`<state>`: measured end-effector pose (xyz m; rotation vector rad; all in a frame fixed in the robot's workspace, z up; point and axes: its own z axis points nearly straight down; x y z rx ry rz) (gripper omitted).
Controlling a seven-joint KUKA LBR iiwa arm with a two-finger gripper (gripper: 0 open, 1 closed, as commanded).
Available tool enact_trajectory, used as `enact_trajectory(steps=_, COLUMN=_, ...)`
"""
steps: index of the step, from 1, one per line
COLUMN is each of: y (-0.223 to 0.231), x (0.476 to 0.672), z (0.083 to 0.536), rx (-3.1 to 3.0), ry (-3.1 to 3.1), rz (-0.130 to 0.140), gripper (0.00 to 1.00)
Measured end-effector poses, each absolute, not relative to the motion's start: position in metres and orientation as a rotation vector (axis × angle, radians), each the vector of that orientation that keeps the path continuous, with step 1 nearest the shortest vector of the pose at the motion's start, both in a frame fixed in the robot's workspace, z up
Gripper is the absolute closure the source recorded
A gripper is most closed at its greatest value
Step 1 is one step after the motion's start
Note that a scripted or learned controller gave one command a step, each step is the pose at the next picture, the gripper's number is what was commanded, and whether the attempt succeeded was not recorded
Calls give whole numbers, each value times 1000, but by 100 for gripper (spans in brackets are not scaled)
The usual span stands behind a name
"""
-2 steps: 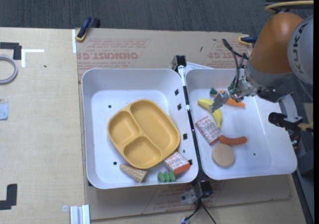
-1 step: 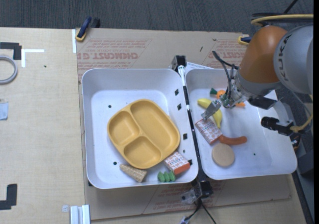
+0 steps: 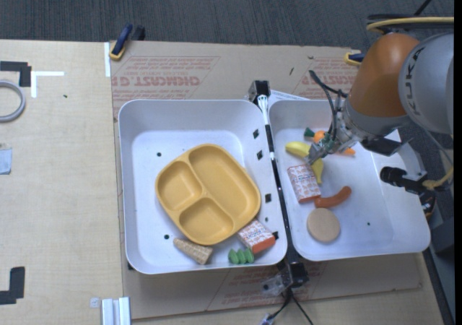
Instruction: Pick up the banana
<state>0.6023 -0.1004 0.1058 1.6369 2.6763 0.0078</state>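
The banana (image 3: 297,149) lies in the right bin (image 3: 390,238), toward its ten o'clock corner, just above a packet (image 3: 304,182). The gripper (image 3: 323,149) hangs at the banana's three o'clock end; I cannot tell how it is set. A sausage (image 3: 333,198) and cookie (image 3: 323,225) lie at five o'clock of the banana. The left bin (image 3: 137,172) holds a yellow plate (image 3: 208,193).

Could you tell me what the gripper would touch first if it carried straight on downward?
Probably the yellow banana in the right white bin; the gripper hangs at its right end, though depth is unclear.
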Motion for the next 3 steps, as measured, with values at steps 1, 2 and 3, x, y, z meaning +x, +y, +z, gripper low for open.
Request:
enact_trajectory(steps=1, y=-102, x=566, z=96, rx=1705, ry=2628, rz=6, gripper=100)
enact_trajectory(steps=2, y=-44, x=586, z=193, rx=1303, ry=2851, rz=-4, gripper=100)
enact_trajectory(steps=3, y=31, x=572, z=192, rx=1232, ry=2889, rz=0, gripper=100)
